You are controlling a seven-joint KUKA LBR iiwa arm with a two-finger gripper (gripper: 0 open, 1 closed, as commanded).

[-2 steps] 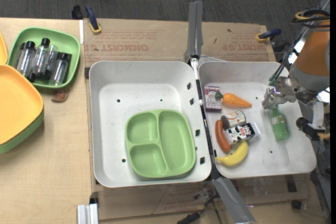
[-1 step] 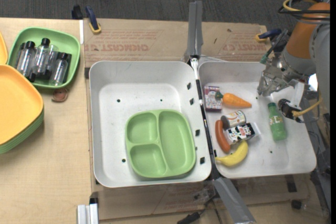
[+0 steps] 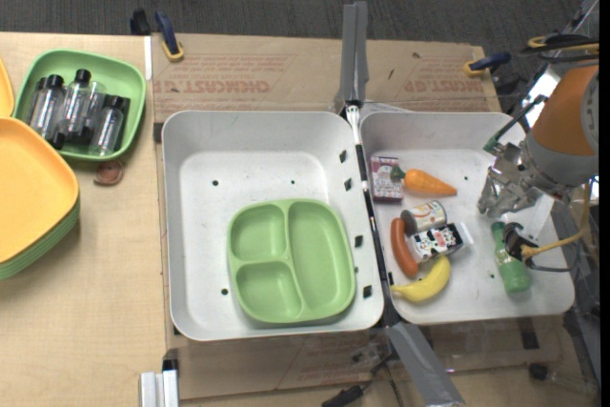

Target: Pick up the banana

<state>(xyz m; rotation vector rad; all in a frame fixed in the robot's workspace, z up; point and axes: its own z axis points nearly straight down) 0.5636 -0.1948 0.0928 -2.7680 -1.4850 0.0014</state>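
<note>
A yellow banana (image 3: 425, 282) lies near the front left of the right bin (image 3: 534, 300), curved upward, beside a red sausage-like toy (image 3: 403, 249). My gripper (image 3: 498, 191) hangs over the right part of that bin, well to the right of and behind the banana, with nothing seen between its fingers. The grey arm with its orange band (image 3: 569, 124) comes in from the right.
The right bin also holds a small black-and-white box (image 3: 437, 241), a can (image 3: 423, 214), an orange carrot (image 3: 430, 183), a purple packet (image 3: 386, 177) and a green bottle (image 3: 512, 265). The left bin (image 3: 191, 205) holds a green divided tray (image 3: 290, 258). Bottles in a green tub (image 3: 81, 105) and orange plates (image 3: 33, 195) sit at far left.
</note>
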